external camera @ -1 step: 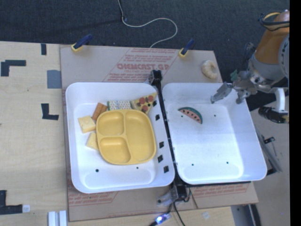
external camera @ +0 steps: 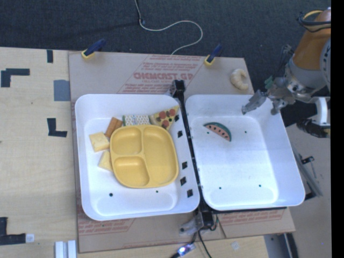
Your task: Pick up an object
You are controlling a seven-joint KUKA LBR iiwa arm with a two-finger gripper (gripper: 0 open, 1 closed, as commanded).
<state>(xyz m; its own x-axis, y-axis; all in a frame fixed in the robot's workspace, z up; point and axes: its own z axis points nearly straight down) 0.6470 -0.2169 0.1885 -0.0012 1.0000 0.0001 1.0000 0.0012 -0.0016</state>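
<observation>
The bench [external camera: 32, 160] is carrying a brown cardboard sheet [external camera: 161, 74], held at its far edge by two yellow-and-blue clamps [external camera: 93, 48]. Two white bins [external camera: 83, 144] are lying side by side on the sheet. A pale ring-shaped item [external camera: 240, 79] is lying on the cardboard, far right.

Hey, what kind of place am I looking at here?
Probably a robotics lab test bench, not a kitchen. A robot arm reaches toward two white bins clamped on cardboard, which hold toy food such as a watermelon slice and a yellow divided plate.
</observation>
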